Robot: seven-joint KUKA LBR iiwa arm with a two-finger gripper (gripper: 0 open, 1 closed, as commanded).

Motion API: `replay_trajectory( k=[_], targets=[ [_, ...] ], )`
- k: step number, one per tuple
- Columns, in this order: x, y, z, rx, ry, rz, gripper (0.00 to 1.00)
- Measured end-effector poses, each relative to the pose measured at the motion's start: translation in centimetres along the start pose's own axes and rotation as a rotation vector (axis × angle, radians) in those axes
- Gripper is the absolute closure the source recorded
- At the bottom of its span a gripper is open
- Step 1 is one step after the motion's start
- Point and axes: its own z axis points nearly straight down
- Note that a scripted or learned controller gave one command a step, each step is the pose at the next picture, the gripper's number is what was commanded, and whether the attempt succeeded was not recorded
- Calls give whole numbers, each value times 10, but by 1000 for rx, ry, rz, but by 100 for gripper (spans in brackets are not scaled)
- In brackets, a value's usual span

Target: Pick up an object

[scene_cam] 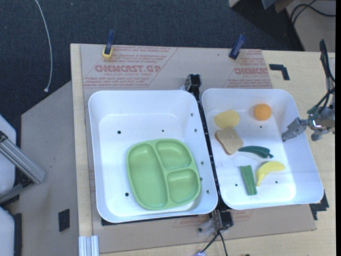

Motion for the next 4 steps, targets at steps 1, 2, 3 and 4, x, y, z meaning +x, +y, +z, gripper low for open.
replay_trajectory(
  k=[1, 2, 3, 4],
  targets=[
    [0, 0, 0, 0, 0, 0, 0],
    [9, 4, 47, 3, 2, 0, 0],
    [4, 11, 97, 6, 3, 0, 0],
    [4, 11, 140, 5, 3, 0, 0]
  ],
)
